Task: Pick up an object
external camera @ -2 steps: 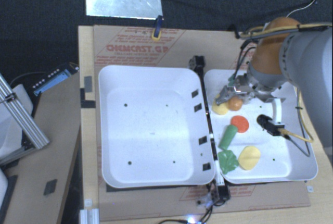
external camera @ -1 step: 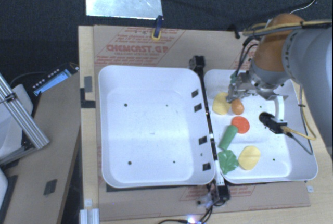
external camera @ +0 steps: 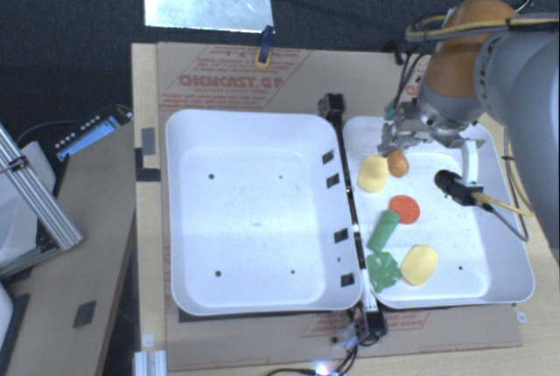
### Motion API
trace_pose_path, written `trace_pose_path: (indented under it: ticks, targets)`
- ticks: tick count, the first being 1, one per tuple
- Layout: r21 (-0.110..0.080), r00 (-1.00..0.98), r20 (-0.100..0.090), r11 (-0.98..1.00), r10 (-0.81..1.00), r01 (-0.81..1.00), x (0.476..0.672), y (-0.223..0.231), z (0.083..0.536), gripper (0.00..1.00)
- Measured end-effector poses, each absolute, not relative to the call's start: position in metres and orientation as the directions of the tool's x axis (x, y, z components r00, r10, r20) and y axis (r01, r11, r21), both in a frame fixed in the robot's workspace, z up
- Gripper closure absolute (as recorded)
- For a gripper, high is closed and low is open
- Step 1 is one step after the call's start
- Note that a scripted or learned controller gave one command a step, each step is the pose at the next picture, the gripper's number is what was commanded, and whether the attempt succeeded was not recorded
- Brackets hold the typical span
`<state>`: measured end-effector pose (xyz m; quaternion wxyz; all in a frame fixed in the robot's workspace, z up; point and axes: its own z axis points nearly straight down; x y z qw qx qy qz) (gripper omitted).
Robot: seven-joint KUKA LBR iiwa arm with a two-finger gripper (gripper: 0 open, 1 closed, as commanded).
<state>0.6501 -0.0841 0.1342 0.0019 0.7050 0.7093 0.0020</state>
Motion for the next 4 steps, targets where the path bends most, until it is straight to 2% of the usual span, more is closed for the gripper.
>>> trace_pose_path:
  ticks: [1,2,3,4]
  targets:
    - [0.006,-0.007,0.0,0.007,1.0,1.0,0.65,-0.085,0.144,1.0]
    - [0.007,-0.013,0.002,0.013,1.0,1.0,0.668,0.011,0.188,1.0]
    - [0.022,-0.006,0.001,0.006,1.0,1.0,0.644,0.017,0.399,1.0]
    - [-0.007,-0.013,0.003,0.013,1.0,1.0,0.643,0.119,0.29,1.0]
